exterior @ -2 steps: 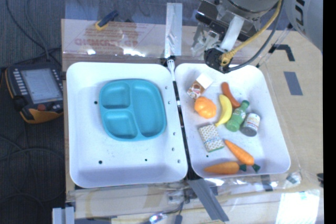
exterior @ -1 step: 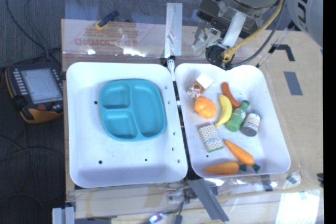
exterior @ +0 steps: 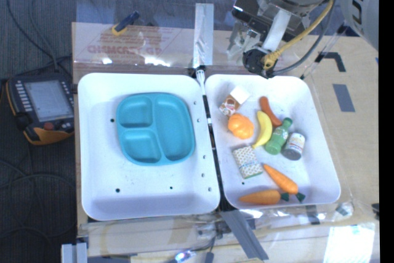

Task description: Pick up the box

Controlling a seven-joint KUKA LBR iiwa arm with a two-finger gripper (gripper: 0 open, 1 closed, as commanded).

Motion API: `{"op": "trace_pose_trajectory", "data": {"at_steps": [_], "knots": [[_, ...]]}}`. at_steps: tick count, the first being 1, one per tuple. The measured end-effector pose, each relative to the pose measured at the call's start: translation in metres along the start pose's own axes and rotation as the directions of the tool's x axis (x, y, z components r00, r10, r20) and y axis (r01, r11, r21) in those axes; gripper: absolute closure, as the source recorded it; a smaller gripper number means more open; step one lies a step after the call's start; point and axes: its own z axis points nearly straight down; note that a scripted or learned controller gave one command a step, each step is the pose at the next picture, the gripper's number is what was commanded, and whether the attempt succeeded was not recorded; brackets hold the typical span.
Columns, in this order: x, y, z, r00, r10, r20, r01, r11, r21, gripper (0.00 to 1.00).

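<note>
The box (exterior: 247, 161) is a small flat carton with a pale checked pattern. It lies in the right bin (exterior: 320, 132), near the bin's left wall and a bit below its middle. My gripper (exterior: 242, 45) hangs above the bench behind the right bin's far left corner, well away from the box. Nothing shows in the gripper.
An orange (exterior: 241, 125), banana (exterior: 263, 128), green bottle (exterior: 278, 137), small can (exterior: 295, 146), two carrots (exterior: 280, 178), a red sausage (exterior: 266, 104) and a white cube (exterior: 239, 95) crowd the right bin. A blue divided plate (exterior: 154, 128) lies in the left bin (exterior: 98, 182).
</note>
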Motion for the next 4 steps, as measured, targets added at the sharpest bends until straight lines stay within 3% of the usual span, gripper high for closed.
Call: {"op": "trace_pose_trajectory", "data": {"at_steps": [1,2,3,4], "knots": [[0.001,0.0,-0.008,1.0,-0.002,0.002,0.002,1.0,0.002,1.0],[0.008,-0.003,0.036,0.966,0.26,-0.005,-0.26,0.966,0.001,1.0],[0.009,-0.003,0.028,0.967,0.254,-0.002,-0.254,0.967,0.004,1.0],[0.041,0.066,0.017,0.852,0.523,-0.006,-0.523,0.852,0.001,1.0]]}}
